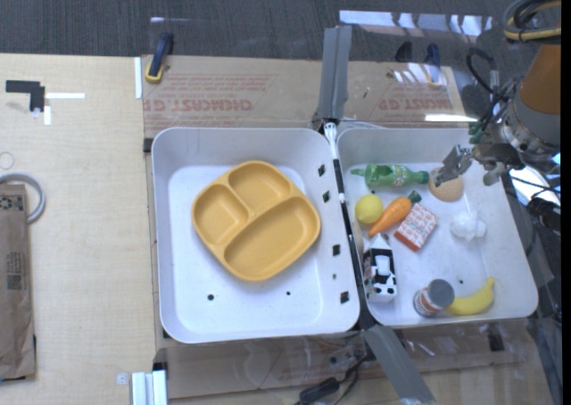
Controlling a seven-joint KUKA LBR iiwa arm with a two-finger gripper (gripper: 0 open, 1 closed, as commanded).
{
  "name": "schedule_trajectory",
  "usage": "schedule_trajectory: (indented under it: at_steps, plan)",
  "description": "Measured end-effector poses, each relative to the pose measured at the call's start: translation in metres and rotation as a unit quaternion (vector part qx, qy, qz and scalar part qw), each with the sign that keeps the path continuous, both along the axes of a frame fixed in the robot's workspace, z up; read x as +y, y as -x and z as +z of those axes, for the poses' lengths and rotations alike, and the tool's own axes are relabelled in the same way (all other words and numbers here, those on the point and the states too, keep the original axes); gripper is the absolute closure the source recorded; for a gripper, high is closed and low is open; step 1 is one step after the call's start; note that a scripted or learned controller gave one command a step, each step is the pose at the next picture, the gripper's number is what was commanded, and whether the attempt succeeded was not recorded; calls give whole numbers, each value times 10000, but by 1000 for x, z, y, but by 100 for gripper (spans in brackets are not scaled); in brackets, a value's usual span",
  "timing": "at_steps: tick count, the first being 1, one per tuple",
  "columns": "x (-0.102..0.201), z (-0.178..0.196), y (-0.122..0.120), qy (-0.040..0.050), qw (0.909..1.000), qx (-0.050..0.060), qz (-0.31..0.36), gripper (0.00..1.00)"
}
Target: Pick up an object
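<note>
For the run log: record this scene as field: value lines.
left bin: yellow divided plate
right bin: green bottle, lemon, carrot, red and white carton, cow-patterned carton, can, banana, white crumpled object, tan rounded object
gripper: over the right bin's far side, at the tan rounded object
grasp: cannot tell

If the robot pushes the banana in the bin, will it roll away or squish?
The banana is curved, so it would probably spin or slide rather than roll far. It looks like smooth, shiny toy plastic, so likely stiff, light and a bit slippery to pinch. It lies against the can near the bin wall, so a push may nudge the can too.
</note>
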State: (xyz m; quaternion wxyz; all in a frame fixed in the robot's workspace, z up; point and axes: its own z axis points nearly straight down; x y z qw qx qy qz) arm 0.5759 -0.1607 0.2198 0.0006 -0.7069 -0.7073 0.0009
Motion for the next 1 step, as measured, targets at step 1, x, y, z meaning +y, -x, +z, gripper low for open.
schedule_trajectory:
  at_steps: [1]
  plan:
    - [48,-116,13,7,9945,-36,1047,0]
